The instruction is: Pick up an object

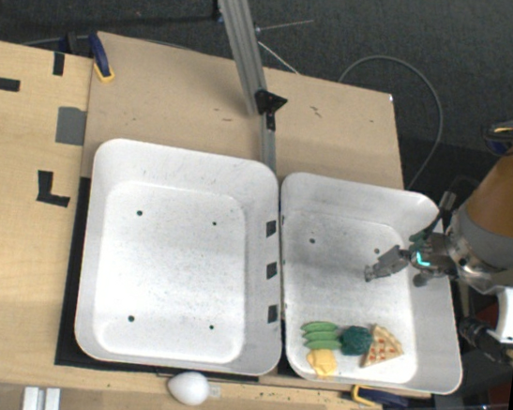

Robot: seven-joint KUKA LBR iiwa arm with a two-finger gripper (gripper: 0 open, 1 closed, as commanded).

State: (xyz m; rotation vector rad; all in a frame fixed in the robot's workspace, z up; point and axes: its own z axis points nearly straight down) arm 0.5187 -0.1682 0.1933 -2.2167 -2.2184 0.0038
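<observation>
White egg-like object (188, 388): lies nearest the camera, on the surface (185, 109) just outside the front rim of the left bin (98, 253), well apart from the right bin.

Landmark: the right bin (435, 319) is taken as reference for every place below.

Candidate things: four small toy foods are clustered at the right bin's front edge, well below the claw. A green pod-shaped piece (320, 332) sits at the cluster's left, a yellow piece (322, 360) just in front of it, a dark green broccoli-like piece (356, 338) in the middle, and a pizza slice (382, 346) at the right, touching or nearly touching the broccoli-like piece.

Claw (398, 263): is seen over the right bin's middle-right floor, reaching in from the right rim; its two fingers are spread apart and nothing is held between them.

Step in hand: judged to be the approach, with no thing yet picked.

How it is done well: the claw is best carried toward the right bin's front edge and centred over one piece before descent.

Best target: the pizza slice or the green pod-shaped piece is favoured, each having a free outer side.

Risk: the pieces are crowded and close to the front wall, so a neighbour may be nudged or a finger blocked by the rim.

Finger line: is better set across the chosen piece's narrow width.
</observation>
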